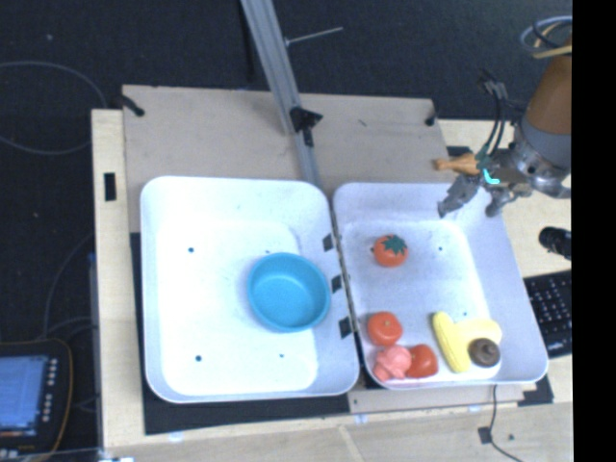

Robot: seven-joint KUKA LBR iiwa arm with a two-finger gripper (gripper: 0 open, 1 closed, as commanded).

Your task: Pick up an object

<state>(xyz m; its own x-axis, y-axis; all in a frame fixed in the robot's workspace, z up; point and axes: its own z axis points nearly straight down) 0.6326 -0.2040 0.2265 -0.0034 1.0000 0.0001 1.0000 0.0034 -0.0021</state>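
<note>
My gripper point(474, 199) hangs over the far right corner of the right bin point(500, 268), its two fingers spread open with nothing between them. Below and to its left lies a red tomato-like toy point(390, 250) with a green top. Along the near edge of the same bin sit an orange-red ball point(385, 329), a pink piece point(392, 363) touching a small red piece point(423, 359), and a yellow block point(452, 340) beside a yellowish roll with a dark end point(482, 347). A blue bowl point(288, 292) rests in the left bin point(183, 258).
A grey metal pole point(274, 65) slants down from the top to the gap between the bins. A black keyboard point(551, 311) lies on the bench to the right of the right bin. A small screen point(29, 393) sits at the lower left.
</note>
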